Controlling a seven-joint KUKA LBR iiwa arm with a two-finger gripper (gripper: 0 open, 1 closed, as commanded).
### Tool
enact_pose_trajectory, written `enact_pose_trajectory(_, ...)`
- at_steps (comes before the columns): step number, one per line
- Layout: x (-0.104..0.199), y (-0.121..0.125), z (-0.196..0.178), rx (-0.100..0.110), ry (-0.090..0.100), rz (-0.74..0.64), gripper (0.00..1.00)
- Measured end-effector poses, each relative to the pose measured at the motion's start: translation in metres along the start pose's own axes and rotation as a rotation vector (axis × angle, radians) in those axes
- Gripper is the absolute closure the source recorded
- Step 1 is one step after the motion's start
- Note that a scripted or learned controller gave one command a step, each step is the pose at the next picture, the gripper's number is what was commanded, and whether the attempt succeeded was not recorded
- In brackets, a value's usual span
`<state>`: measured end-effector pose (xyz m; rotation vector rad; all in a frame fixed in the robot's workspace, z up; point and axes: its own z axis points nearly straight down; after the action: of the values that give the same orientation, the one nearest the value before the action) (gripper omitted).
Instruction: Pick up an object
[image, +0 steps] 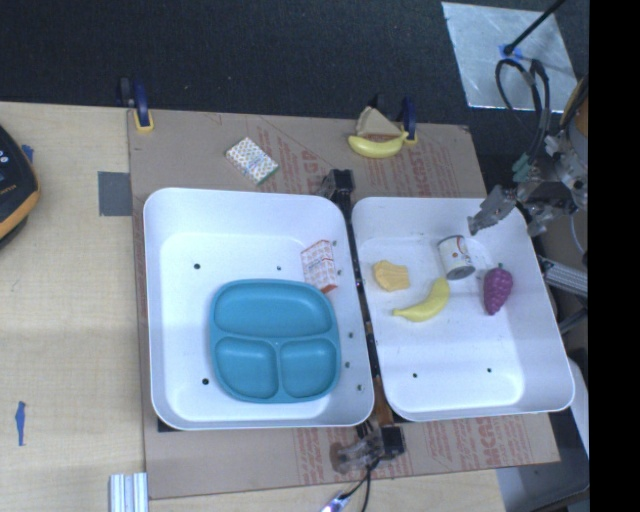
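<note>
The tabletop (70, 330) carries two white bins pushed together on brown cardboard, so the arm can reach both. The left bin (165, 300) holds a blue divided tray (275, 338) and a small carton (320, 265). The right bin (540, 370) holds banana (424, 303), purple grapes (497, 288) and can (457, 257), while the jaws (492, 212) hover at its far rim; open or closed, I cannot tell.

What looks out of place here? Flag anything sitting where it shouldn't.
Three things lie outside the bins on the cardboard: a patterned packet above the left bin, and a banana with a sandwich wedge above the right bin. A red-and-white carton leans against the left bin's right wall.
</note>
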<state>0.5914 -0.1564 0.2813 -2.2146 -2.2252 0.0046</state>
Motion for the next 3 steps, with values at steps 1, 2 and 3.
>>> enact_pose_trajectory(1, -0.012, 0.013, 0.134, 0.002, -0.001, 0.0, 0.0)
enact_pose_trajectory(2, 0.013, -0.03, 0.19, 0.001, 0.0, 0.001, 0.0)
enact_pose_trajectory(3, 0.012, -0.03, 0.179, 0.002, -0.001, -0.003, 1.0)
